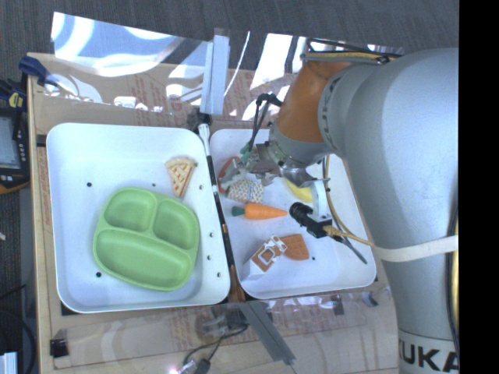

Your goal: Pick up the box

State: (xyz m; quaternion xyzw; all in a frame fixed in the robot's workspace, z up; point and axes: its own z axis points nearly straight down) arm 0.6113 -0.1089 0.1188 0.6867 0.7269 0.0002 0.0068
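The arm's jaws [251,164], their state impossible to tell, hang low over the right bin [352,283], well apart from the box [278,252].

Fixed overhead camera slants down over both bins [132,139].

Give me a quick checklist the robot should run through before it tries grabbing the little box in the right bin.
1. Box located: ok, the box lies in the right bin, near its front.
2. Box free of neighbours: ok, the carrot lies apart from it.
3. Gripper over box: not ok, the gripper is at the bin's back, past the carrot.
4. Gripper free of objects: cannot tell.
5. Left bin uninvolved: ok, it holds the green tray and waffle piece.
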